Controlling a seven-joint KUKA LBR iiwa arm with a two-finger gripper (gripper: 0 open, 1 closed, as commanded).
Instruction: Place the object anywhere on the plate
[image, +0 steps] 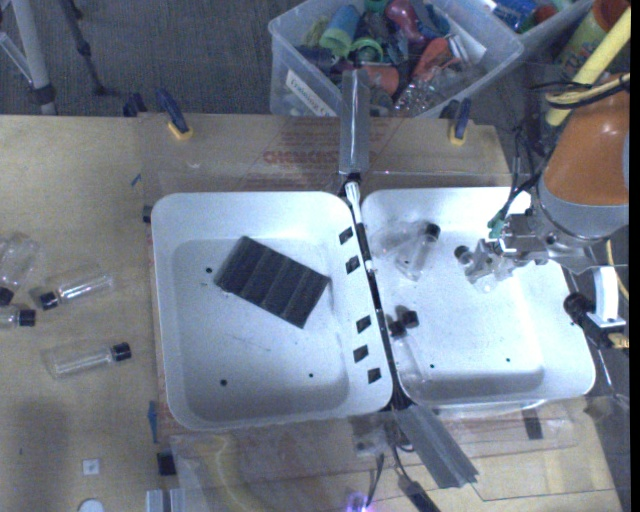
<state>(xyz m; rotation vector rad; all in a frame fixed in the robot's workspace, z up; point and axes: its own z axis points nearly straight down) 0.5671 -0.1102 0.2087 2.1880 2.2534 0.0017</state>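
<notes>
A dark ribbed rectangular plate (272, 280) lies tilted in the left bin (180, 400). In the right bin (520, 375) a clear vial with a black cap (417, 246) rests near the upper left corner. A small black piece (404, 322) sits by the divider, lower down. My gripper (478, 262) hangs in the right bin's upper middle, a short way to the right of the vial and apart from it. The grey arm with its orange band (590, 150) comes in from the right. Nothing can be made out between the fingers.
Several clear vials (78, 289) lie on the wooden bench left of the bins. A clear tub of coloured toys (400, 45) stands behind the bins. The raised divider with black clips (362, 300) runs between the two bins.
</notes>
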